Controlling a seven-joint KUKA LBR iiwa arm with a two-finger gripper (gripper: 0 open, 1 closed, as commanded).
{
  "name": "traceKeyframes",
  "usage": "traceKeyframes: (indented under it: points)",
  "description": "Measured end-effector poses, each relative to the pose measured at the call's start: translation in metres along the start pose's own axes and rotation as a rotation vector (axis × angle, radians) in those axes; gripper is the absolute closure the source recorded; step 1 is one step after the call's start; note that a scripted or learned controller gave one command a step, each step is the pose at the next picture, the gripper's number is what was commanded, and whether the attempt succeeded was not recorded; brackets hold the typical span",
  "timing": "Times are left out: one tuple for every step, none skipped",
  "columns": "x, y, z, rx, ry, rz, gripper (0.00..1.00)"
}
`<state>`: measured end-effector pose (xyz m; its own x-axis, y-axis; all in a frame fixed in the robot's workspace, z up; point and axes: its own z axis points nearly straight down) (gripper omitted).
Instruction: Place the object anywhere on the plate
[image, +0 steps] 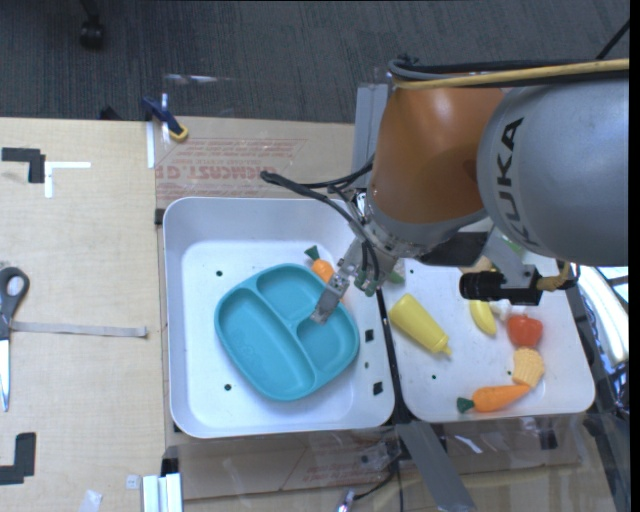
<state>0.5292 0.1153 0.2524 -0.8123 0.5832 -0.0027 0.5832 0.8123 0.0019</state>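
Here, the two-finger metal gripper (329, 299) reaches down over the upper right part of the turquoise plastic divided plate (287, 331), its slim grey fingers (325, 305) low above the plate's right compartment. Whether those fingers are apart or closed cannot be told, since they merge into 1 grey shape at this slant.

Just above the gripper, at the plate's upper right rim, sits a small orange toy carrot with a green top (319, 267); its lower end is covered by the gripper body, so whether it is touched or rests on the rim is unclear.

The plate has 3 compartments, lies tilted in the left white shallow bin (190, 330), and is bare in the parts that show.

In the right white bin (440, 395) lie a yellow plastic squeeze bottle (419, 325) near the divider, a small yellow banana-like piece (484, 318), a red toy piece (524, 330), a yellow corn-like piece (528, 367) and a second orange carrot with a green end (494, 398). The arm's large grey and orange wrist (440, 150) hides that bin's upper part.

On the wooden bench (80, 260) to the left, a pair of scissors (8, 300) is cut off by the frame edge.
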Motion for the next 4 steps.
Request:
traceKeyframes:
  points:
    - [0.0000, 0.0000, 0.0000, 0.000, 0.000, 0.000, 0.00]
    - [0.0000, 0.0000, 0.0000, 0.000, 0.000, 0.000, 0.00]
    - [0.0000, 0.0000, 0.0000, 0.000, 0.000, -0.001, 0.00]
    - [0.0000, 0.0000, 0.0000, 0.000, 0.000, -0.001, 0.00]
